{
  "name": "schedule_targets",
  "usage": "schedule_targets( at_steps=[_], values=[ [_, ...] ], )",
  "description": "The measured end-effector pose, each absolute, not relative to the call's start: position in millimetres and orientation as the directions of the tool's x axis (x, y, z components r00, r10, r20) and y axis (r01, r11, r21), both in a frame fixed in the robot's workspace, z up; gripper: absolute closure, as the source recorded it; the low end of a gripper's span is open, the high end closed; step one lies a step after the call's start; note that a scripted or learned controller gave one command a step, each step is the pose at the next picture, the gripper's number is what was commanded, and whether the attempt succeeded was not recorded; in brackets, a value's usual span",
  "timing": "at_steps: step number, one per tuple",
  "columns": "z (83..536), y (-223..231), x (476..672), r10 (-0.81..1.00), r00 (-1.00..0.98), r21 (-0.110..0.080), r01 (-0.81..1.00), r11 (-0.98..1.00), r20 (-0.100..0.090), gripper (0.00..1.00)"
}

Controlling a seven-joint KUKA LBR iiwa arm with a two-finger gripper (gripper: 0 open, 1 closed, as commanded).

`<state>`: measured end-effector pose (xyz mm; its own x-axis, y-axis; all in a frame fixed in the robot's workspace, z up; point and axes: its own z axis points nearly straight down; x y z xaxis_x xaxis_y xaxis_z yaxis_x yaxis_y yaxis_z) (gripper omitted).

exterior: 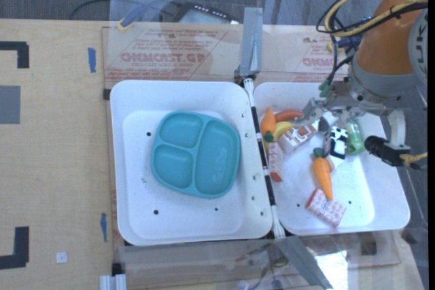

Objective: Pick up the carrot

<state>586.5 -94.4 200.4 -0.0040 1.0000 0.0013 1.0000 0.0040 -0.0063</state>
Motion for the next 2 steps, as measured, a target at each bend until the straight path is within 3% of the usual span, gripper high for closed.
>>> schedule_targets(
  at_steps=[1, 2],
  values=[
    [114.7, -113.2, 567.7, 0.981, -0.196, 0.015, 0.980, 0.196, -0.003, 0.00],
    [163.6, -104.0, 566.7, 0.851, -0.525, 0.001, 0.851, 0.525, 0.000, 0.00]
  ],
)
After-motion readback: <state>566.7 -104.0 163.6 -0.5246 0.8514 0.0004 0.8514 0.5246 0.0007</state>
